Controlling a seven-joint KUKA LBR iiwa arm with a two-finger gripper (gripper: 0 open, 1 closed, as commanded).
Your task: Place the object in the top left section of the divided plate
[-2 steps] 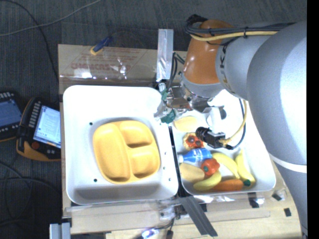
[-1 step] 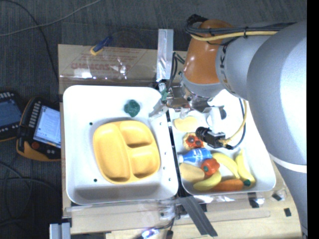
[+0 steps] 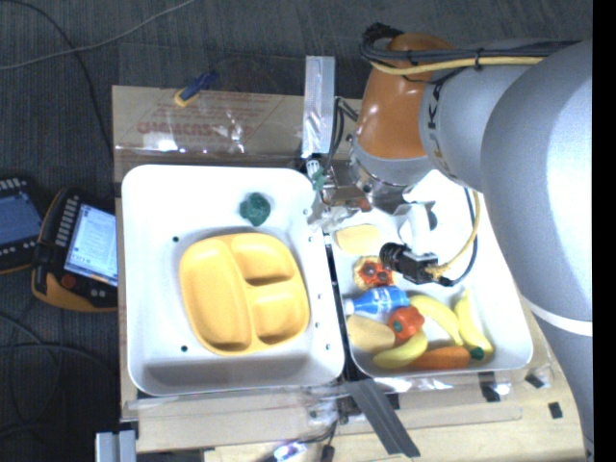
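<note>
Overhead, the grey-and-orange arm's gripper [image 3: 339,198] hangs above the dividing wall between the two white bins, at the top corner of the right bin [image 3: 500,349]. Whether it is spread or closed cannot be told from this angle, and nothing is visibly caught in it. Just below it lies a pale yellow block [image 3: 358,237], the nearest of the toy foods; further down sit an orange piece [image 3: 373,273], a blue item [image 3: 381,300], a red pepper [image 3: 408,321] and bananas [image 3: 462,323]. Which of these is the task's object is not yet settled. The yellow divided plate [image 3: 243,292] rests in the left bin [image 3: 144,287], down and to the left of the tool, its long compartment along the left side. A green lump [image 3: 255,208] lies directly left of the tool, just above the plate. Any carry must therefore cross the wall leftward and down.
</note>
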